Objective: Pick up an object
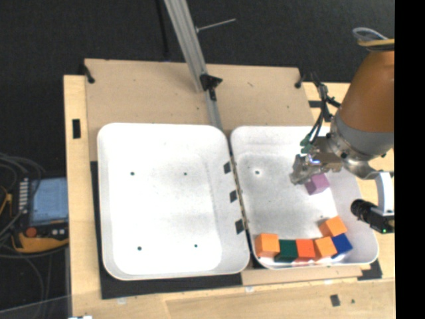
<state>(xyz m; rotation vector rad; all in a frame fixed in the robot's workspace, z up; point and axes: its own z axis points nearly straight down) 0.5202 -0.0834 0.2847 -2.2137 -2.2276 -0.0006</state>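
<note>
The gripper (307, 173) hangs over the right bin (265, 145) with a purple block (317, 183) right at its tip; whether the fingers are closed on that block or merely beside it cannot be told from this angle. In my judgement the step is securing and raising the block. It calls for a straight, slow vertical lift, well apart from the orange, green and blue blocks (305, 247) along the bin's near wall.
</note>
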